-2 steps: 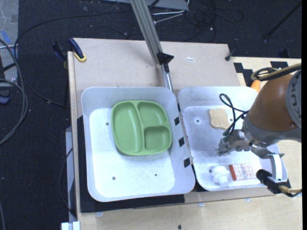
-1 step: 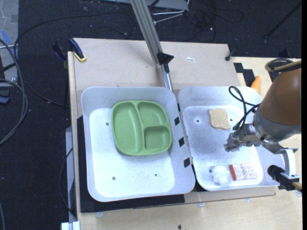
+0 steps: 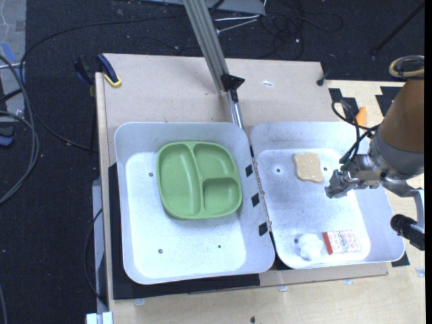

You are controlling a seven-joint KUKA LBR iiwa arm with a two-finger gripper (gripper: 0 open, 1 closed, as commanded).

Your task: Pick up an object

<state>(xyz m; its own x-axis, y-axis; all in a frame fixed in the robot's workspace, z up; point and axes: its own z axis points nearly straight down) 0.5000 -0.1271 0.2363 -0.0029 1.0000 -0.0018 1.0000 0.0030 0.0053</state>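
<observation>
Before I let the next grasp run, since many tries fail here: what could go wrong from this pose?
The gripper hangs beside the tan slice, not over it, so closing may catch nothing. The white lump and red-and-white packet lie touching near the right bin's front wall; a grab there may nudge both.

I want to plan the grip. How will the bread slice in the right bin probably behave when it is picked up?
The bread slice lies flat and looks thin, so it is probably light and hard to pinch from above. It looks soft, so it may bend or crumble.
</observation>
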